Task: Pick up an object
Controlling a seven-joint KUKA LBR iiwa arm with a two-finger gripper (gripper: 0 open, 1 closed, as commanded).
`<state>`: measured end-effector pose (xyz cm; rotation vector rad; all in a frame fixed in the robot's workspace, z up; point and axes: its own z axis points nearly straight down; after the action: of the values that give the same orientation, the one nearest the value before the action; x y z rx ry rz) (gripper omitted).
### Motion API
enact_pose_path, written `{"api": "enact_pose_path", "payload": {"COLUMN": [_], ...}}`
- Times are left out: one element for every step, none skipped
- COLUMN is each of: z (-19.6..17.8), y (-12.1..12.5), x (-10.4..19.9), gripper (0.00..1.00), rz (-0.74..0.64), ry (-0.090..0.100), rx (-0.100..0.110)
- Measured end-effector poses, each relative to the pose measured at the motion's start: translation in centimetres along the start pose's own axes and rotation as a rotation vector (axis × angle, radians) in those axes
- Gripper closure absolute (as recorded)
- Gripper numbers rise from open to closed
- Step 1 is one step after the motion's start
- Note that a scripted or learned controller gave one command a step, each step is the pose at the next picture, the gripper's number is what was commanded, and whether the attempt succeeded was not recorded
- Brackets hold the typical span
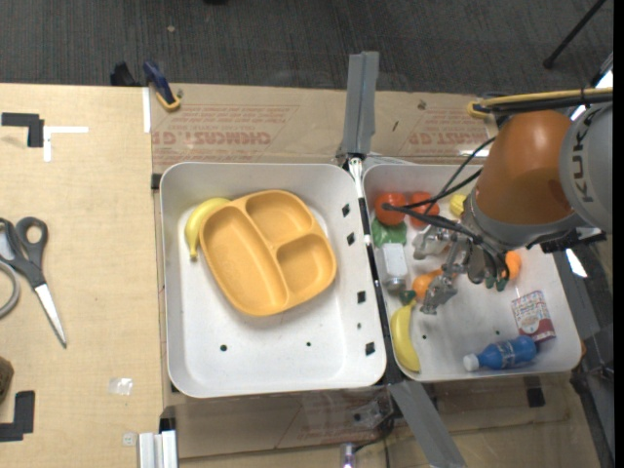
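Hovering claw (444,286), seemingly beside upright banana (404,337)

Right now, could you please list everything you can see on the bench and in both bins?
Bins: two, white, side by side on the bench.
Divided plate: one, yellow-orange, in the left bin.
Banana: one, yellow, left bin, against the plate's left edge.
Second banana: one, yellow, right bin, near its left wall.
Bottle: one, blue with white cap, lying in the right bin's near part.
Packet: one, white and red, right bin, above the bottle.
Red and green item: one, right bin's far left part; too small to identify.
Scissors: one pair, grey handles, on the bench at left.
Clamp: one, blue, at the bench's far edge.
Arm: one, grey with an orange band, over the right bin.
Gripper: one, low in the right bin.
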<state>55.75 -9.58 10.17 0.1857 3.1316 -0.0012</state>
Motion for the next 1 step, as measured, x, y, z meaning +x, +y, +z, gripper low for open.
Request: {"api": "enact_pose_path", "payload": {"z": [0.98], "y": [-0.4], "x": [1.15], "gripper": [0.0], "rz": [0.093], "ry": [0.003], "rx": [-0.001]}}
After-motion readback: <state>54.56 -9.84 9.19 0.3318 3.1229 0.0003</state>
